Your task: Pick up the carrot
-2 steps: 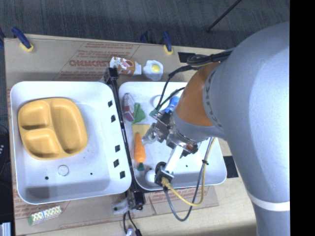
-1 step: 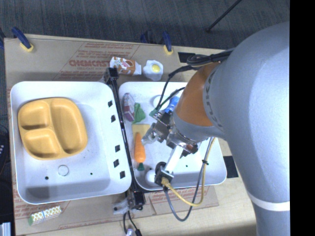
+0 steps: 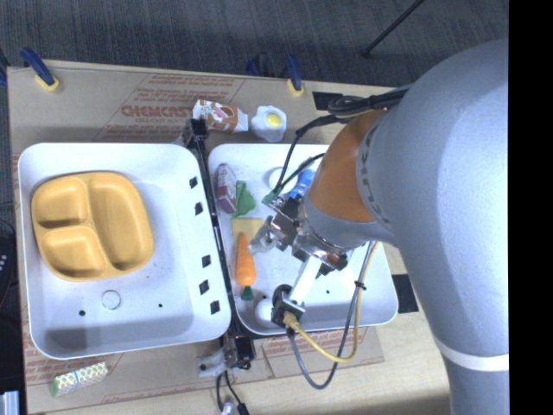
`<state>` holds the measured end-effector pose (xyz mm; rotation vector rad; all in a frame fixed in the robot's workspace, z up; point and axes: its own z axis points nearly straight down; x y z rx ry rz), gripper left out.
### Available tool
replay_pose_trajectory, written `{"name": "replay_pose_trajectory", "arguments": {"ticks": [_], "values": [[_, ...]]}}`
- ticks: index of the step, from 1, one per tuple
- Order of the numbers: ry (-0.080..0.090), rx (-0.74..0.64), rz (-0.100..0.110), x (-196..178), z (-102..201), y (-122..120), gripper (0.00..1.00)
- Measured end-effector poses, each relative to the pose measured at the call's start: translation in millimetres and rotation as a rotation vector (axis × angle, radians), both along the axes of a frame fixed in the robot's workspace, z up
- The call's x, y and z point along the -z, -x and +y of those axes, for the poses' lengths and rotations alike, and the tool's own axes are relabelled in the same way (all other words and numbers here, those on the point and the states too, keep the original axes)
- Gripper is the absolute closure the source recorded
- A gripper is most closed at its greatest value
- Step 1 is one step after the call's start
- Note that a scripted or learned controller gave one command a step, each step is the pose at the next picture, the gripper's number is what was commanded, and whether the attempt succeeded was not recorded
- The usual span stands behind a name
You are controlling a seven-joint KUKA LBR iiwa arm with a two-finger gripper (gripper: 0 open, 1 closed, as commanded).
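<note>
The carrot is orange with a green tip at its near end. It lies lengthwise in the right bin, close to that bin's left wall. My gripper hangs low over the bin just right of the carrot's upper end, close to it. The grey arm and its orange band cover most of the bin's right side. Nothing shows held in the gripper.
A purple vegetable, a green piece, a yellow piece and a blue item lie beyond the carrot. The left bin holds a yellow divided tray. A small carton and a toy egg sit behind the bins.
</note>
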<state>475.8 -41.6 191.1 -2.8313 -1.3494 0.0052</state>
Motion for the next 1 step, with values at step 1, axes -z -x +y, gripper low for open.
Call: {"name": "replay_pose_trajectory", "arguments": {"ticks": [1], "values": [[0.000, 0.000, 0.000, 0.0, 0.0, 0.0, 0.00]]}}
